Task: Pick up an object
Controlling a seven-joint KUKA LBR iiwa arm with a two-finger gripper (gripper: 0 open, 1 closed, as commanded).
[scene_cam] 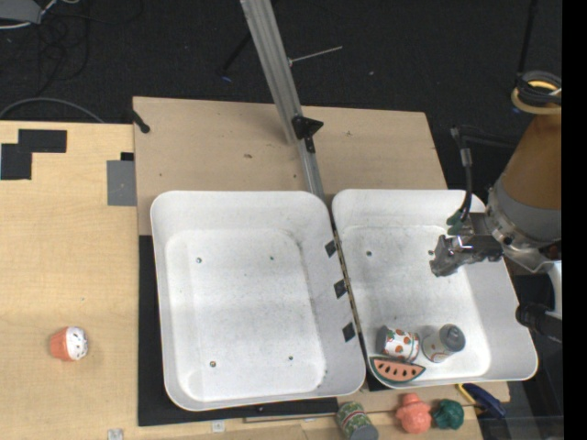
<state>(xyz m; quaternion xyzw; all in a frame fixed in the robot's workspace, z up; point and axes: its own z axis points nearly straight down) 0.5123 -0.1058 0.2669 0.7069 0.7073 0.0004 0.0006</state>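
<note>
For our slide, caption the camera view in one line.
Gripper hovers above the right bin, objects clustered at its near edge: watermelon slice, grey cylinder.

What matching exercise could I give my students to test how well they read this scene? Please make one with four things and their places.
Things:
1. watermelon slice
2. orange ball with a face
3. gripper
4. green lump

Places:
A. on the wooden bench, far left of both bins
B. above the right bin's middle
C. on the right bin's near rim
D. outside the bins, in front of the right bin, beside a pink lump

Pairs: 1-C, 2-A, 3-B, 4-D
</note>
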